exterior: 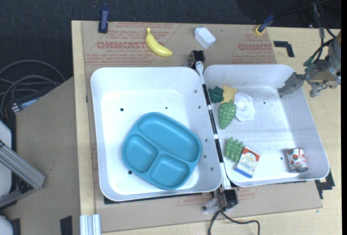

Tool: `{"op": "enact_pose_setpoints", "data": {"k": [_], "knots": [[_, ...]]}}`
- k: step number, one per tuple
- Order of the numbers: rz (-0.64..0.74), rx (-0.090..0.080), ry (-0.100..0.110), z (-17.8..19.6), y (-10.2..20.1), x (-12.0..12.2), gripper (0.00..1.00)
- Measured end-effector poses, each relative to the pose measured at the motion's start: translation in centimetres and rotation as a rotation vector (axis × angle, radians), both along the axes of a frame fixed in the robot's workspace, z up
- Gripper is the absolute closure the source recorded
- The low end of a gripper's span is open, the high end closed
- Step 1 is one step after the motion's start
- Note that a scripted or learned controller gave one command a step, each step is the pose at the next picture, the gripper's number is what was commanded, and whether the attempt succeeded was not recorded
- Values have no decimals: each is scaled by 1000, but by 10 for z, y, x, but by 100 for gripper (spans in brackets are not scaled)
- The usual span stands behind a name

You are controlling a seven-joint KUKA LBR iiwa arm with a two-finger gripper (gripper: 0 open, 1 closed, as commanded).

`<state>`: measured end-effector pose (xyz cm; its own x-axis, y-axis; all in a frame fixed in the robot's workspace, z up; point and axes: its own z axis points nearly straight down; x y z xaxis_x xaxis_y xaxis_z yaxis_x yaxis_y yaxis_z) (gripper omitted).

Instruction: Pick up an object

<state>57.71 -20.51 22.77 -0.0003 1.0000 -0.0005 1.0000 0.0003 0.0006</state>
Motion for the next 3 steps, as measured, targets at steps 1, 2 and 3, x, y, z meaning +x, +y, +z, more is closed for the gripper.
{"op": "enact_pose_setpoints", "data": {"k": [1,2,3], "knots": [[2,2,3,-42,81,-19,0],[1,2,5,-126,114,15,0],[-1,1,3,-143,96,-8,0]]}}
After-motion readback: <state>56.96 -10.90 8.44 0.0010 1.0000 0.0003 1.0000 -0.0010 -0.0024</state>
